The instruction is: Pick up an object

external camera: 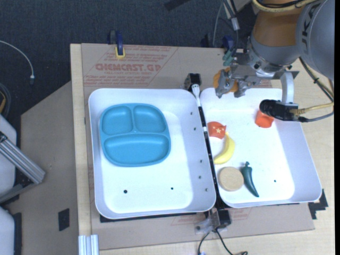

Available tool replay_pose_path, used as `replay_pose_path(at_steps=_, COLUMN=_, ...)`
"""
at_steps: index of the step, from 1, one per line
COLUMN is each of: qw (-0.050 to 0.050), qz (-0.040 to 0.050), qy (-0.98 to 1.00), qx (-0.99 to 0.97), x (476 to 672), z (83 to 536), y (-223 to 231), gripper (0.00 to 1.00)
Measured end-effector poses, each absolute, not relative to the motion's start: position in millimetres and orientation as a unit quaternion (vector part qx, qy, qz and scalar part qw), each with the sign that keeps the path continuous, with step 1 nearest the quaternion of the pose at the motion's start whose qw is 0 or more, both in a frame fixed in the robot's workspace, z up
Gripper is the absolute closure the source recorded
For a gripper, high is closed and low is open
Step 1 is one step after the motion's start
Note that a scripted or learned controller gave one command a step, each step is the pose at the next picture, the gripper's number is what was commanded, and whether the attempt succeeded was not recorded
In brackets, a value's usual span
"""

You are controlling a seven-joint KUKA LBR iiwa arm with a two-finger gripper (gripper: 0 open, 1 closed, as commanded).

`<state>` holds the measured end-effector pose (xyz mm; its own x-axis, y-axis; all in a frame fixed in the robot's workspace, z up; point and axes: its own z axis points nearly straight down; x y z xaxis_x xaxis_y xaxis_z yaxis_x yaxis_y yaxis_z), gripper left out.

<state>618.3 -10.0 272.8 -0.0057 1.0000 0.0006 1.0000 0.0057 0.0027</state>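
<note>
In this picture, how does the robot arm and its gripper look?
The arm has a grey shell with a broad orange band above the wrist. The gripper is a small metal assembly with two short dark fingers. Black and yellowish cables run along it.

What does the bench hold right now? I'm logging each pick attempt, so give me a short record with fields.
left bin: blue divided plate
right bin: red piece, banana, tan round disc, dark green pepper, orange object
gripper: over the right bin's far left corner, nothing seen between its fingers
banana contact: touches the red piece
disc and pepper: side by side, near the front edge
pick status: no object lifted yet
</note>
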Motion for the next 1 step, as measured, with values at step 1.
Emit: replay_pose_path(at_steps=1, qw=0.000, qz=0.0013, qy=0.709, qx=0.705, x=630.2, z=269.5, y=44.5, gripper=1.00)
